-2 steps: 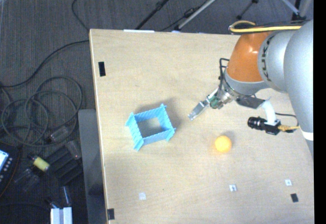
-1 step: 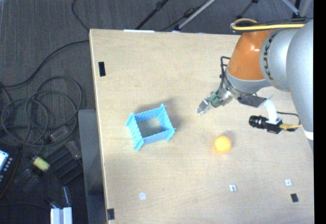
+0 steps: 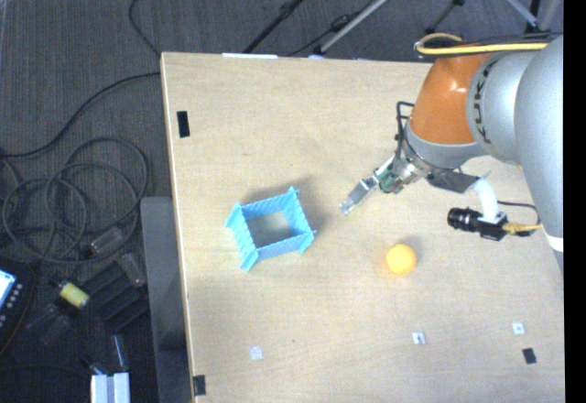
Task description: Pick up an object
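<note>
Bench (image 3: pixel 275 108): pale wooden surface, bearing all items below.
Arm (image 3: pixel 494 108): grey with orange band, reaching in from the right — angled down-left.
Blue frame (image 3: pixel 269 228): open square (hollow centre), lying flat left of centre.
Gripper (image 3: pixel 352 201): just right of blue frame; jaw state cannot be determined.
Orange ball (image 3: pixel 400 259): on bench — below-right of gripper, apart.

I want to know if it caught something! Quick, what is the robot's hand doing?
Hand: cannot be told if open or closed; it holds nothing, hanging between the blue square frame and the orange ball.

Blue square frame (image 3: pixel 270 229) lies near orange ball (image 3: pixel 400 259).
</note>
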Action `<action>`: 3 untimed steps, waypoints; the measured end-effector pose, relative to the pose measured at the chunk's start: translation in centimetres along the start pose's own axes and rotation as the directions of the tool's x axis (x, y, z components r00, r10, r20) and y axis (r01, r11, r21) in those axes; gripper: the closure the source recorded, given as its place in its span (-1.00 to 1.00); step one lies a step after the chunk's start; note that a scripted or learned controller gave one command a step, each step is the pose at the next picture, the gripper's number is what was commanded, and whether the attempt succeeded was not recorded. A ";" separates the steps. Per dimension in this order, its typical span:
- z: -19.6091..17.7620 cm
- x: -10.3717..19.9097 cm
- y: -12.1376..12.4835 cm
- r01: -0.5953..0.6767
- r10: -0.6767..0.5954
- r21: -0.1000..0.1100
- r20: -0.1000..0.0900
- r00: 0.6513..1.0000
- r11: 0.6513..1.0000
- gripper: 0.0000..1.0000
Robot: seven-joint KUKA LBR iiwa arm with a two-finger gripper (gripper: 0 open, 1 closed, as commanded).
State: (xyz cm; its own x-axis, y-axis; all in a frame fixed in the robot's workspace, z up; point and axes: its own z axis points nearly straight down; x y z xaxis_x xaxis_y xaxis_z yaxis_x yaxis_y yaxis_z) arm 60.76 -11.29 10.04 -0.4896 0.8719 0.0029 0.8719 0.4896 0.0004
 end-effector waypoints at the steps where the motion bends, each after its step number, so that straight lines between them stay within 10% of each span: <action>1: 1.7 -0.3 1.4 0.033 -0.033 0.002 0.004 0.999 0.999 -1.00; 2: 0.8 -0.3 1.3 0.032 -0.032 0.002 0.005 0.999 0.999 1.00; 3: 0.8 -0.3 1.3 0.032 -0.032 0.002 0.005 0.999 0.999 -1.00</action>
State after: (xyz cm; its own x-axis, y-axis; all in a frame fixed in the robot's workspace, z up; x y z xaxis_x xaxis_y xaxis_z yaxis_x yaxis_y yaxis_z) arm 62.08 -10.89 9.21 -0.5170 0.8560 -0.0018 0.8560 0.5170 -0.0017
